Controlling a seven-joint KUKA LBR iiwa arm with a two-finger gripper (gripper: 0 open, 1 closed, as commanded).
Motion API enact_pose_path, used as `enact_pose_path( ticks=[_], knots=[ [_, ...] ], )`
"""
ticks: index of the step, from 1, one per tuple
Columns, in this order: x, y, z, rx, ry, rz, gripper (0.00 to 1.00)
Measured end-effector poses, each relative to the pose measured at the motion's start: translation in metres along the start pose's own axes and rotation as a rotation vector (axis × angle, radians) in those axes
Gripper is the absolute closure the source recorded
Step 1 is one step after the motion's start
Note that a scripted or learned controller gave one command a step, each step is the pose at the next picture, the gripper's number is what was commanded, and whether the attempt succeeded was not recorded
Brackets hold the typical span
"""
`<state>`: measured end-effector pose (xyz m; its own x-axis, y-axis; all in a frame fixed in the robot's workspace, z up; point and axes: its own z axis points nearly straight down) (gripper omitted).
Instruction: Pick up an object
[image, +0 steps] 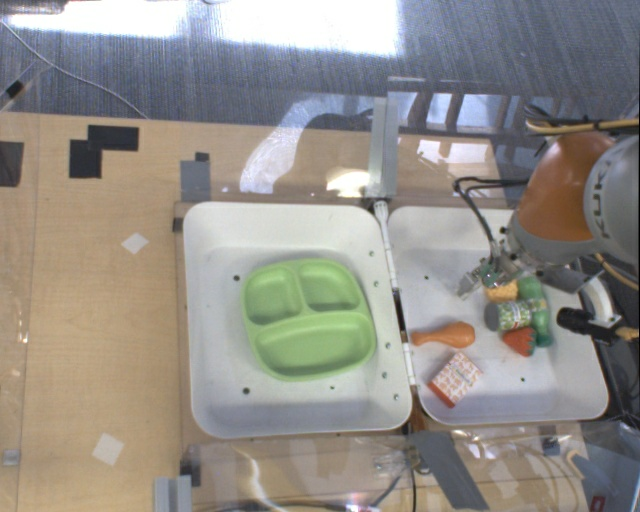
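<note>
Hand (487, 275) low in the right bin (440, 240), beside a yellow piece (502, 292) and small can (513, 316); finger state impossible to tell. Green divided plate (308, 318) in left bin (215, 300).

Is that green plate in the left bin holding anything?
Empty. The green plate lies flat in the left bin, and all three of its compartments show bare green. The toys lie in the right bin.
</note>
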<state>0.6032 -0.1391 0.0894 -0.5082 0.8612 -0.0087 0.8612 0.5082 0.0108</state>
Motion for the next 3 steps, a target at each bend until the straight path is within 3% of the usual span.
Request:
enact_pose_path(
  ticks=[1,2,3],
  knots=[
    [0.001,0.024,0.0,-0.001,-0.001,-0.323,1.0],
    [-0.013,0.052,0.002,0.0,0.002,-0.503,1.0],
    [0.001,0.049,0.001,-0.001,0.002,-0.845,1.0]
  ],
)
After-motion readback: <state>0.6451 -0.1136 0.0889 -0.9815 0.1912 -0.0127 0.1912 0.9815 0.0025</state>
